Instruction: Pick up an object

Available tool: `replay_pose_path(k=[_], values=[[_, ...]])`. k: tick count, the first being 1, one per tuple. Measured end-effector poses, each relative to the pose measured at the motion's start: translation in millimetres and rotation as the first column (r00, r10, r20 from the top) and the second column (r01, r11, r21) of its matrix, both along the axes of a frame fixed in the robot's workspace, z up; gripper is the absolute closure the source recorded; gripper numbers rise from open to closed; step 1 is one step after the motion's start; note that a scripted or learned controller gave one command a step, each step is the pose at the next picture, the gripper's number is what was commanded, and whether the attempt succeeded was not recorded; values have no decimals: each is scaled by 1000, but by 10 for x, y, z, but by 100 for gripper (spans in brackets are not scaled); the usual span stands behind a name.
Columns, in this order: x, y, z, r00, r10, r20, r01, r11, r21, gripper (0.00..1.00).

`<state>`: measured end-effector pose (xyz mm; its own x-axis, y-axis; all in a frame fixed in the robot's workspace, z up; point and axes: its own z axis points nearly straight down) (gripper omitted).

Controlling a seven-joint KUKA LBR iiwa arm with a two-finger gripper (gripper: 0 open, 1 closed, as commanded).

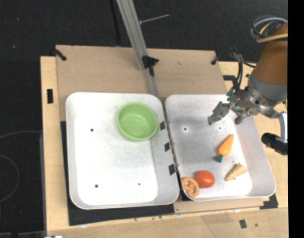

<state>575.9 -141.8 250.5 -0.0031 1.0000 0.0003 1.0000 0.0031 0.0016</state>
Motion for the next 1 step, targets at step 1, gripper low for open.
replay_pose_path(k=[1], values=[[0,0,0,1000,-1,0,1,1000,0,0]])
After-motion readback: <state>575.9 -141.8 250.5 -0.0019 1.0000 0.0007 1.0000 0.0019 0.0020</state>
